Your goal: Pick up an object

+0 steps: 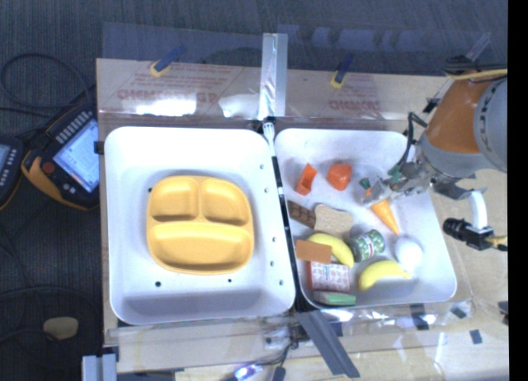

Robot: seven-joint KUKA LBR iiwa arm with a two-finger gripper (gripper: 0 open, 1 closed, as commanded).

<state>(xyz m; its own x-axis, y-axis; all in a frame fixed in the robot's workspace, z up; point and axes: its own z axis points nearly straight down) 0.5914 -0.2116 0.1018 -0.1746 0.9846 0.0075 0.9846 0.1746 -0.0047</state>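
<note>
Green block (333,298) at right bin's (429,206) front edge, fingers (384,186) low beside orange cone (385,215), opening impossible to tell

Both white bins (115,231) look like smooth moulded plastic with a soft sheen. The yellow divided tray (200,224) is glossy plastic, catching light on its ridges. The bananas (381,272) and white egg (407,251) seem smooth plastic too, though they are small to judge. The tabletop (206,82) reads as matt brown board under shiny clear film. The floor (49,8) is dark, rough carpet. The arm's orange band (459,117) looks satin-smooth.
</note>
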